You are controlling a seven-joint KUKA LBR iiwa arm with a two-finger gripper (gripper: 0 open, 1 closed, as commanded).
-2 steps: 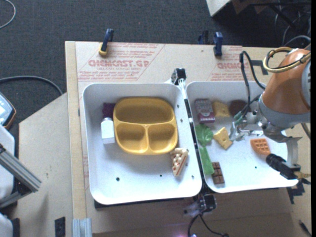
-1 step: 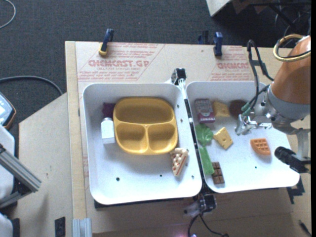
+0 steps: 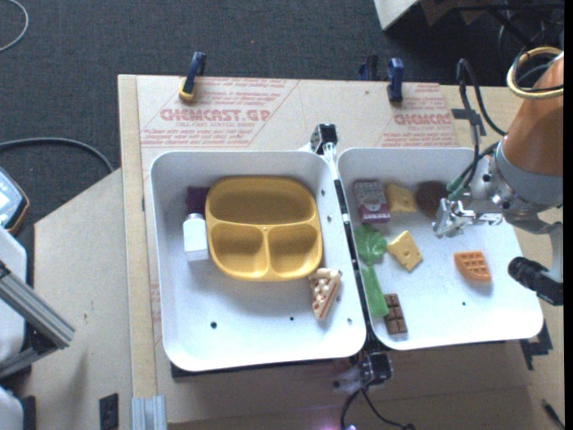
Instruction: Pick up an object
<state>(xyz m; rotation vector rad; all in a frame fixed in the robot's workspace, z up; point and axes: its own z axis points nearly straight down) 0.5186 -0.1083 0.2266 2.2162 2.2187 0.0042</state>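
The right bin (image 3: pixel 501 312) holds several toy foods: a brown round piece (image 3: pixel 431 193), a small yellow block (image 3: pixel 401 199), a maroon packet (image 3: pixel 371 201), a cheese wedge (image 3: pixel 406 251), an orange waffle (image 3: pixel 473 266), a green leafy piece (image 3: pixel 370 245) and a chocolate bar (image 3: pixel 394 314). My gripper (image 3: pixel 449 219) hangs low over the back of this bin, just right of the brown round piece and above-left of the waffle. It touches none of them that I can see. The grey and orange arm comes in from the right edge.
The left bin (image 3: pixel 233 334) holds a yellow divided plate (image 3: pixel 264 227), a white bottle (image 3: pixel 195 236), a dark purple item (image 3: pixel 197 197) and a cake slice (image 3: pixel 325 291). A ridge separates the bins. Blue clamps (image 3: pixel 395 79) stand at the board's back edge.
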